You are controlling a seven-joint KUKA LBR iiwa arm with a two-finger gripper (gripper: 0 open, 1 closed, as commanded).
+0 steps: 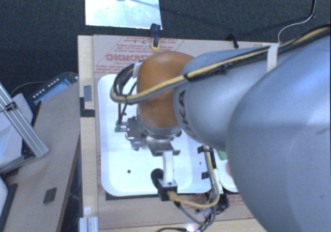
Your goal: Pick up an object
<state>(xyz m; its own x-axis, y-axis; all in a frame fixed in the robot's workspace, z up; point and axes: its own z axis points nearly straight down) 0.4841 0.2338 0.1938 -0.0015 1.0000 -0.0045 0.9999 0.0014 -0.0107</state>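
Observation:
My grey arm with its orange band [158,89] reaches in from the right and covers most of both bins. The gripper [137,134] hangs below the band over the left white bin [111,174], seen from above as a grey metal block. A white bar and a black part [161,179] stick out from the wrist toward the bin's front rim. A small dark speck [128,171] lies on the left bin's floor, in front of the gripper. At the arm's edge, a green scrap [221,154] and a pale pink piece [228,172] peek out of the right bin.
The bins rest on a brown cardboard sheet [129,52] with red print. A yellow-and-grey cable [207,68] runs along the arm and loops down by the front rim. A wooden bench with a metal rail [23,127] stands at the left.

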